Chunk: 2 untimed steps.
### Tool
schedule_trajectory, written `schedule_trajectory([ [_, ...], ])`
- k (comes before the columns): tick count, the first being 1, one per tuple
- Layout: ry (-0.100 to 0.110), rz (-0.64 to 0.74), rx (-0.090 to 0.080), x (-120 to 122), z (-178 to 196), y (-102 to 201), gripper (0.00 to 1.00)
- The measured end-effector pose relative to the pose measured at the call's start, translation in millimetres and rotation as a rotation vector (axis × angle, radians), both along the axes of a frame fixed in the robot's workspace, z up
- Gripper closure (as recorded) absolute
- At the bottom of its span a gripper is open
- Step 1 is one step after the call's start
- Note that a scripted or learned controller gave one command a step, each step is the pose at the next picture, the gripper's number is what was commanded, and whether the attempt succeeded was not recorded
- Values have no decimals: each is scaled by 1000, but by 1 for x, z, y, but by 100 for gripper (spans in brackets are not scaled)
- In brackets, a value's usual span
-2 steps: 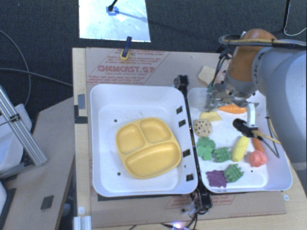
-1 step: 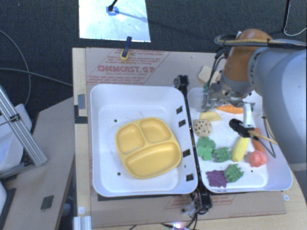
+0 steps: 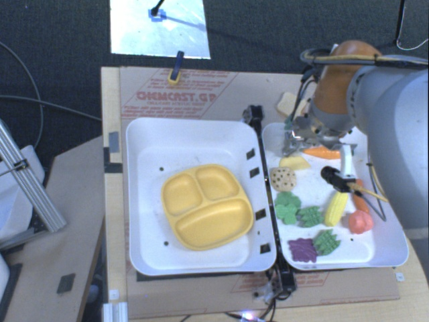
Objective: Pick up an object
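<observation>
My gripper (image 3: pixel 295 141) hangs low over the far left part of the right bin (image 3: pixel 395 250), under the orange wrist band. Just in front of it lies a pale yellow piece (image 3: pixel 295 161), and an orange carrot (image 3: pixel 322 153) lies to its right. Whether the gripper touches the yellow piece is unclear. Further forward sit a speckled cookie (image 3: pixel 283 178), a green broccoli (image 3: pixel 287 206), a green leafy piece (image 3: pixel 310 215), a yellow corn cob (image 3: pixel 336 208), a pinkish-red fruit (image 3: pixel 360 221), purple grapes (image 3: pixel 303 249) and another green piece (image 3: pixel 327 241).
The left bin (image 3: pixel 144 146) holds a yellow divided plate (image 3: pixel 207 205). The grey arm covers the right bin's far right side. A tan block (image 3: pixel 288 103) lies on the cardboard behind the right bin, and a blue-and-yellow tool (image 3: pixel 176 68) lies behind the left bin.
</observation>
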State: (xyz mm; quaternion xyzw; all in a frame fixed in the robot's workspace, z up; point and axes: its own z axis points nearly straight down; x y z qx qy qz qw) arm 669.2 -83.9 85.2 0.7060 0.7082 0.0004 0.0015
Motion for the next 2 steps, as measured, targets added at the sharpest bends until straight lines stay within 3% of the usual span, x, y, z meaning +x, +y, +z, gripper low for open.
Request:
schedule_trajectory([
  [2, 0, 0, 0, 0, 0, -1, 100],
])
